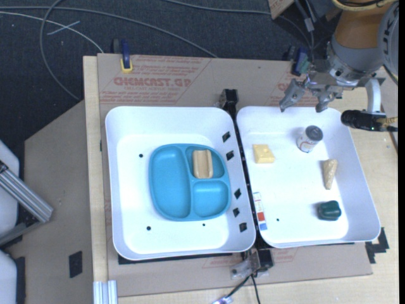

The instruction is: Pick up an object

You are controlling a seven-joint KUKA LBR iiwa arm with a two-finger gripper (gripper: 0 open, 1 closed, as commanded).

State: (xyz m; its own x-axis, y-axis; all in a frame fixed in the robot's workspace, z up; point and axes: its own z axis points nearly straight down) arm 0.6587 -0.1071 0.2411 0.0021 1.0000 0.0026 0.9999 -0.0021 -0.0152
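Observation:
My gripper (305,102) hangs over the far rim of the right bin (278,232), its two fingers spread open with nothing between them. Inside that bin lie a pale yellow block (264,154), a small grey-capped jar (310,138), a tan wedge (329,172) and a dark green lump (328,210). The jar sits just in front of the gripper, apart from it. In the left bin (126,220) a blue divided plate (188,181) holds a tan bread-like piece (202,164) in its upper right compartment.
A row of black clips (231,170) runs along the seam between the bins. The bins rest on a cardboard sheet (158,75) with a blue-and-yellow clamp (126,57) at its far left. Cables cross the dark floor beyond.

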